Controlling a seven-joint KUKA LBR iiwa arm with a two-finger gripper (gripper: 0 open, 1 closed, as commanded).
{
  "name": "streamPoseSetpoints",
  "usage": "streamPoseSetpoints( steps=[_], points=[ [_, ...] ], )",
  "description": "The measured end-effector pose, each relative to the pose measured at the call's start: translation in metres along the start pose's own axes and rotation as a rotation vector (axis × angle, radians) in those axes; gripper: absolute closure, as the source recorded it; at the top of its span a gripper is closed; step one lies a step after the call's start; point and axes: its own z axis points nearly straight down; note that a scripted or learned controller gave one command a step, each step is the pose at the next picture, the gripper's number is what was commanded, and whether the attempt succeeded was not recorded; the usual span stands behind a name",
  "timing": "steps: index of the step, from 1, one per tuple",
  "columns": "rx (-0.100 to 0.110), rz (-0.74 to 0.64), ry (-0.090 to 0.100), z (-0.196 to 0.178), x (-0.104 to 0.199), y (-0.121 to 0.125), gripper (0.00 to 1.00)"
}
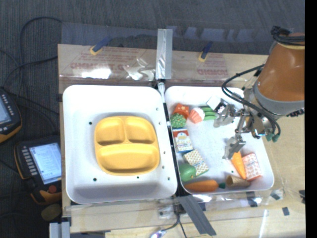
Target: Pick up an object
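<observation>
Over on the left bin (pixel 74 133): a yellow divided plate (pixel 127 144) sits in its middle, well apart from the action, so nothing to grab there.

Dividing wall side of the right bin (pixel 218 182): toys run in a column here, with a red tomato-like piece (pixel 180 109) at the top, a small carton (pixel 183 141) below it, then a checkered block (pixel 194 157), a green round toy (pixel 186 172) and an orange carrot (pixel 202 185) lying along the near wall.

Top middle of that bin: a pink-and-white piece (pixel 196 115) is touching a green vegetable (pixel 210 114).

Gripper (pixel 235 145): it hangs over the right half of the bin with its fingers pointing down; they look slightly apart and nothing shows between them, so no catch to call.

Target, by my read: the orange wedge (pixel 239 164) just below the fingertips, near the bin's front right corner.

Wedge direction: its long axis runs from upper left to lower right, narrow end up toward the gripper, broad end toward a brown piece (pixel 237 181).

Neighbour: a red-and-white packet (pixel 251 166) lies touching the wedge's right side.

How to do it well: come straight down, set the fingers across the wedge's short width, keep one finger out of the packet, then close before lifting.

Risk: the tight gap on the right could make a finger land on the packet and nudge both away.
</observation>
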Motion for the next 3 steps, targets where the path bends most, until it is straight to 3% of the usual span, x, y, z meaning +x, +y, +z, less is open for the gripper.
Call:
streamPoseSetpoints(
  steps=[1,2,3],
  points=[
    [0.000,-0.107,0.002,0.145,-0.072,-0.010,0.00],
    [0.002,-0.176,-0.011,0.167,-0.016,-0.047,0.00],
    [0.006,-0.178,-0.016,0.157,-0.019,-0.046,1.00]
  ],
)
